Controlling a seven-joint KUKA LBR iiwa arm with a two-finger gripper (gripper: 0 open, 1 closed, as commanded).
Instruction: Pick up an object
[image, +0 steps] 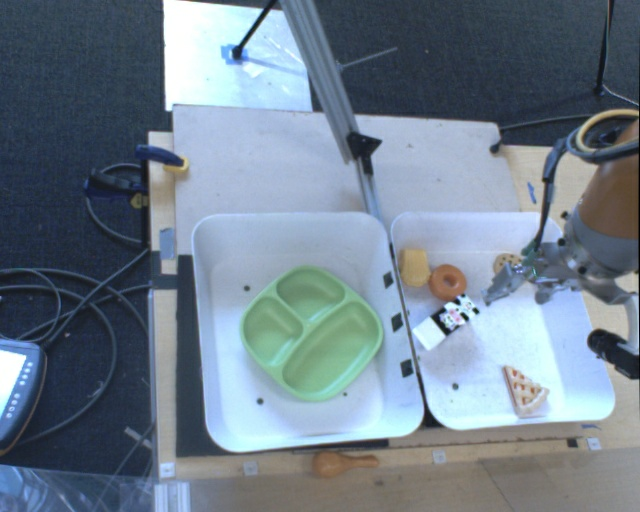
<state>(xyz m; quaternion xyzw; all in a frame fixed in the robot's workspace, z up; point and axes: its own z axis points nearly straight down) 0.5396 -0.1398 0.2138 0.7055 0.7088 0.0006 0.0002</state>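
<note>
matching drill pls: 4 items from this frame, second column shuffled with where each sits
Things:
1. green divided plate
2. orange donut
3. pie slice
4. black-and-white block

Places:
A. near corner of the right bin
B. left bin
C. just outside the bins, on the bench front edge
D. right bin, beside the yellow piece
E. right bin, by the divider, just below the donut

Pairs: 1-B, 2-D, 3-A, 4-E. C is spare.

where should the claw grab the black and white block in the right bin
Grip the black and white rectangular block across its two long sides, coming straight down from above. It lies flat and slanted on the floor of the right white bin, with bare floor along both long sides. The orange ring-shaped toy sits near its upper end, so gripping at mid-length looks safest.
</note>
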